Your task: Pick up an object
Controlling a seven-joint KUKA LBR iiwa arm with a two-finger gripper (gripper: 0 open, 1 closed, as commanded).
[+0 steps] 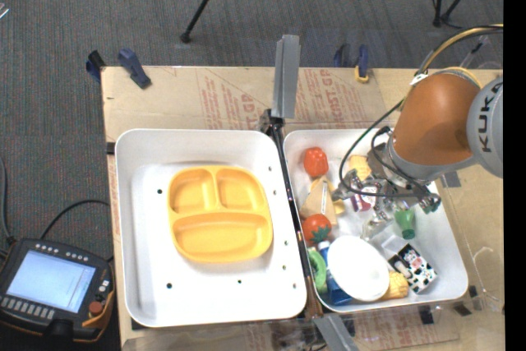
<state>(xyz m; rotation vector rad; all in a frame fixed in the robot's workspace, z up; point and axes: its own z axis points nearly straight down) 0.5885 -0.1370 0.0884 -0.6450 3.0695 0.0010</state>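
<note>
**Clerk:** Over the right bin (457,263), the gripper (386,197) is being held low by the arm (436,123), above the clutter near the bin's middle. Whether anything is being gripped cannot be told; the pincer is being masked by cables and wrist.

**Checker:** What is being listed in that bin?

**Clerk:** A red tomato (316,161) toward the far left corner; a second red piece (316,226) by the left wall; a pale wedge (317,198) between them; a white plate (357,267) at the near edge; a yellow corn cob (398,284) and a black-and-white carton (413,267) toward the near right corner; a green item (405,222) just beside the gripper.

**Checker:** And the left bin (131,168)?

**Clerk:** A yellow divided tray (220,214) is being carried at its middle.

**Checker:** Handling?

**Clerk:** The pieces are being judged light, stiff, smooth plastic, likely slippery. The green item, being nearest, is being recommended, taken across its narrow sides.
</note>
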